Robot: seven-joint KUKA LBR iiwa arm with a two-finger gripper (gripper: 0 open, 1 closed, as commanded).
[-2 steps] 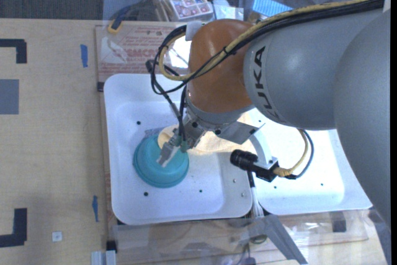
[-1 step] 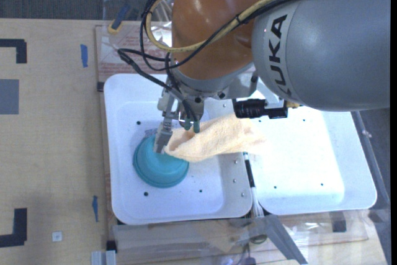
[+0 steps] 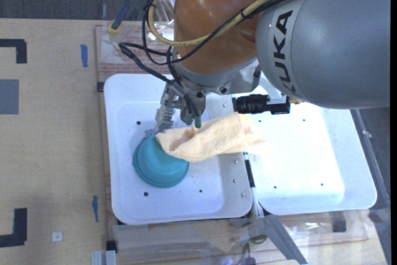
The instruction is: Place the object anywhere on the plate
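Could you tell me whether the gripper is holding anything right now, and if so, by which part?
It cannot be told: the gripper sits right above the yellow cloth's left end, beside the blue plate.

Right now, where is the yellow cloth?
The yellow cloth lies in the left bin, its left end draped over the blue plate, just below the gripper.

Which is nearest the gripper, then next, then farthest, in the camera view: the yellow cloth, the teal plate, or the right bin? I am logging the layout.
From the gripper:
1. Yellow cloth, just below the fingertips, draped over the plate's edge.
2. Teal plate, lower left, in the left bin.
3. Right bin, far right.
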